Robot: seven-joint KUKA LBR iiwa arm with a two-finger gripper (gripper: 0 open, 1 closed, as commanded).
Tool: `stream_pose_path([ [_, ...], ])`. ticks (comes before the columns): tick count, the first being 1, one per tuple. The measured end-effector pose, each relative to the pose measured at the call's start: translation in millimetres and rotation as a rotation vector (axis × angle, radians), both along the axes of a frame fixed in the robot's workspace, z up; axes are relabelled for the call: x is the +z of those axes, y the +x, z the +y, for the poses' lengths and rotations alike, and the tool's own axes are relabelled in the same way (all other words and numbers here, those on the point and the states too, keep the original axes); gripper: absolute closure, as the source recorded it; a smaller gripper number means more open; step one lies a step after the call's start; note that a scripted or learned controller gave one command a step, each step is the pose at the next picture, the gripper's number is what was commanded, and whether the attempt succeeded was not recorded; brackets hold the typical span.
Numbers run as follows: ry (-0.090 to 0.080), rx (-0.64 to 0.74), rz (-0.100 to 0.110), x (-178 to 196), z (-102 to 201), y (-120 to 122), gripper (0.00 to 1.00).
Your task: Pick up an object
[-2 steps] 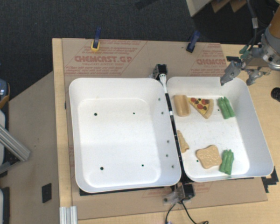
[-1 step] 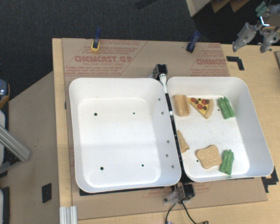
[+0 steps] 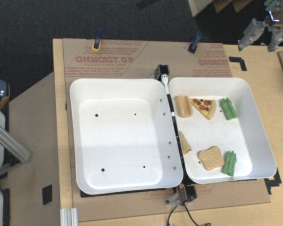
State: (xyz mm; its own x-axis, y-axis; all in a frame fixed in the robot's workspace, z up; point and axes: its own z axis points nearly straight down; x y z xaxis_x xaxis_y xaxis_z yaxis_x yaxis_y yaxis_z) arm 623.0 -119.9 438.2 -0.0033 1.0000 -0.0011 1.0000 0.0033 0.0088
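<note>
My gripper (image 3: 263, 37) hangs beyond the far right corner of the bench, well apart from anything I could take, and from this slant I cannot tell whether it is spread or closed, so nothing is in my grasp as far as I can judge. Everything worth picking lies in the right bin (image 3: 259, 126): a bread roll (image 3: 182, 106) near its far left corner, a pizza slice (image 3: 203, 107) just beside it, a green vegetable (image 3: 228, 108) further along the far side, a small tan piece (image 3: 184, 142) hard against the left wall, and a toast slice (image 3: 211, 157) touching or nearly touching a second green vegetable (image 3: 229, 163) near the front right corner. The left bin (image 3: 115, 135) offers me nothing to aim for, so a descent there would close on air. My main worry is flatness: the pizza slice and toast slice look thin and lie low on the floor of the bin, and I expect I would scrape over them or pinch only an edge that slips on the lift. The tan piece by the wall is risky because the wall may block one side of my grasp. By the front right corner I could catch both the toast slice and its green neighbour, or nudge one aside. The bread roll looks the plumpest and safest, though its closeness to the pizza slice and the wall calls for a careful line.
</note>
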Motion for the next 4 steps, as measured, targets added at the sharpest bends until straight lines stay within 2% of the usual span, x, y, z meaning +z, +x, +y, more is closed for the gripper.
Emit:
stream_pose_path([
  [1,0.002,0.004,-0.001,77,64,-60,0.0],
  [2,-0.001,-0.001,0.003,83,61,-57,1.0],
  [3,-0.001,-0.002,0.004,83,61,-57,0.0],
  [4,-0.003,-0.001,-0.001,94,61,-56,1.0],
])
